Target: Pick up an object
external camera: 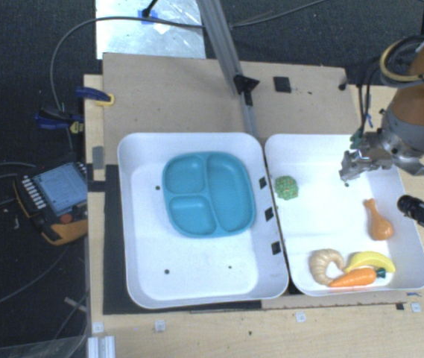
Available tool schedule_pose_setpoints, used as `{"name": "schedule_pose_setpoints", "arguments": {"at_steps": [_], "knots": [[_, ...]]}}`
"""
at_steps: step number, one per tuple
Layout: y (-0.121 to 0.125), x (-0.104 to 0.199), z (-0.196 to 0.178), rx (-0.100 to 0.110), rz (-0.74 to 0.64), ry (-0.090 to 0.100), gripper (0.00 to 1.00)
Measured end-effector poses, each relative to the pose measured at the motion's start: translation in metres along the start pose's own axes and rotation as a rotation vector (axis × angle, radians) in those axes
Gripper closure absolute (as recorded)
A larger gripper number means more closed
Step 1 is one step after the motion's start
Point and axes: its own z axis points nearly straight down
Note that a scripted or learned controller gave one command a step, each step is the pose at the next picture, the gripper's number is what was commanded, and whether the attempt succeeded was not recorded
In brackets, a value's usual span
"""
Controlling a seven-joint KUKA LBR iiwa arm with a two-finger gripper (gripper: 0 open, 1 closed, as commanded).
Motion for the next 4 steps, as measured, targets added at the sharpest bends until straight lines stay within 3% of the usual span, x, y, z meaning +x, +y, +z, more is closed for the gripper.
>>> {"name": "schedule_pose_setpoints", "arguments": {"at_steps": [2, 4], "knots": [[0.007, 0.113, 0.005, 0.001, 0.0, 0.001, 1.0], [-0.002, 0.228, 0.0, 0.0, -0.003, 0.002, 1.0]]}}
